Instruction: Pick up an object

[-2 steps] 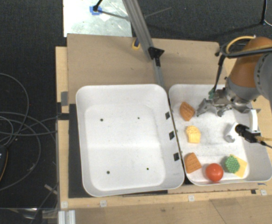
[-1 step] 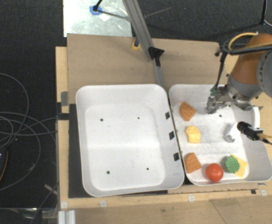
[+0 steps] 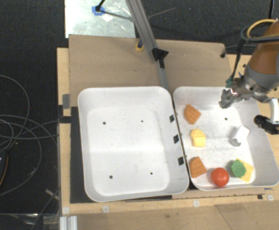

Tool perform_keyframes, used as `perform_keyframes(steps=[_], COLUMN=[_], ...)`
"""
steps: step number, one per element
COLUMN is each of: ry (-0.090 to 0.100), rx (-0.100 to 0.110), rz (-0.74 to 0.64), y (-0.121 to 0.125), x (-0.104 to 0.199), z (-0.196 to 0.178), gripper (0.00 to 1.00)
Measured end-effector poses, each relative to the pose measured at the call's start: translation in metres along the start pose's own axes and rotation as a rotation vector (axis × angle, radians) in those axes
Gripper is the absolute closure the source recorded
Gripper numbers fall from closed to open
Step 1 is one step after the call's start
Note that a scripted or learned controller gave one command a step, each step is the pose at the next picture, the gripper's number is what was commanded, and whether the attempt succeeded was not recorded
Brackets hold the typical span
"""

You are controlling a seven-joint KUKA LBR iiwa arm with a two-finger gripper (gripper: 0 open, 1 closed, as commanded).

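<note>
Gripper [image 3: 227,99] is hanging over the far part of the right bin [image 3: 204,94], with the grey arm [image 3: 268,68] and its orange band reaching in from the right; finger spacing is too small and dark to read, so cannot tell whether it is wide or narrow, and nothing is showing between the fingers. Right bin is holding all the candidate objects. An orange wedge-shaped piece [image 3: 192,114] is lying in the far left part of that bin, left of the gripper and apart from it. A yellow block [image 3: 198,138] is sitting just nearer than the wedge, along the left side. Another orange piece [image 3: 197,166] is lying near the bin's near left corner. A red tomato [image 3: 220,177] is resting just right of that piece at the near edge. A green knobbly item [image 3: 237,167] is sitting on a yellow slice [image 3: 247,171], just right of the tomato, near the near right corner. A pale grey-white object [image 3: 238,135] is lying toward the right side of the bin, nearer than the gripper and apart from it. Left bin [image 3: 129,143] is sitting beside the right bin, their edges meeting along a row of black clips [image 3: 176,139]. Both bins are resting on a brown bench [image 3: 110,61]. Cables [image 3: 15,123] are trailing on the dark floor to the left.
</note>
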State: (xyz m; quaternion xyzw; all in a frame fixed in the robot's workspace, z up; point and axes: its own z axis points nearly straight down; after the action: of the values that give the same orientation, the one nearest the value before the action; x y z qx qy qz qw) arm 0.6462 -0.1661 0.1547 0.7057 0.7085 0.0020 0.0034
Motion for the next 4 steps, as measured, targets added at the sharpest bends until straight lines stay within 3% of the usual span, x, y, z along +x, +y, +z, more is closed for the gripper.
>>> perform_keyframes(steps=[2,4], ry=[0.0,0.004], rx=[0.001,0.006], rz=[-0.003,-0.007], y=[0.005,-0.002], x=[0.006,0.107], z=[-0.087,-0.087], gripper=[1.0,1.0])
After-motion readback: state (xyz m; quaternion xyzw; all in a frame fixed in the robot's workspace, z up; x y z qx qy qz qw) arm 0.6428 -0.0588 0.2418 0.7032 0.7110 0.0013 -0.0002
